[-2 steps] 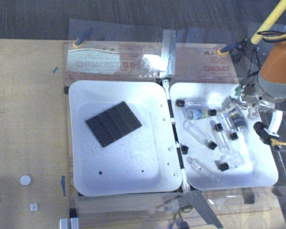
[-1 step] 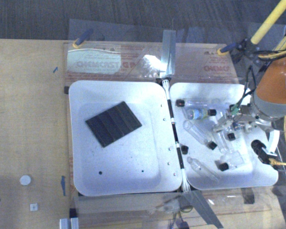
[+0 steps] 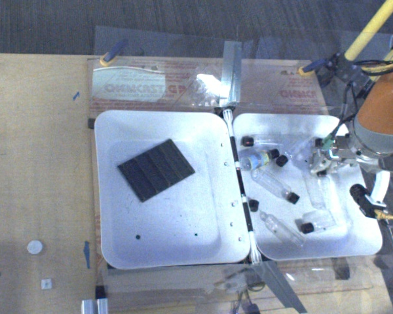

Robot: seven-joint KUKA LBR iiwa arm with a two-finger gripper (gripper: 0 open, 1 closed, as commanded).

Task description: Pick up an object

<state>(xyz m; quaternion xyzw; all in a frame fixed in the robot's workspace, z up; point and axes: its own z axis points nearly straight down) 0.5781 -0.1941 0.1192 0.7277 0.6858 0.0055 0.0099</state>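
Observation:
A flat black ridged panel (image 3: 156, 169) lies at a slant in the left bin (image 3: 118, 244). The right bin (image 3: 357, 244) holds several clear vials with black caps: one near its middle (image 3: 273, 184), one with a blue label (image 3: 261, 157), and two by the front wall (image 3: 316, 224) (image 3: 275, 226). My gripper (image 3: 322, 161) hangs low over the right bin's right half, next to a clear vial (image 3: 319, 190). The grey arm with its orange band (image 3: 380, 110) rises behind it. I see nothing held.
A metal bracket (image 3: 232, 77) stands at the back between the bins. Blue-and-orange clamps (image 3: 111, 52) (image 3: 318, 65) hold a plastic sheet behind them. A yellow rod (image 3: 374, 19) crosses the top right. A small white disc (image 3: 35, 246) sits on the bench at left.

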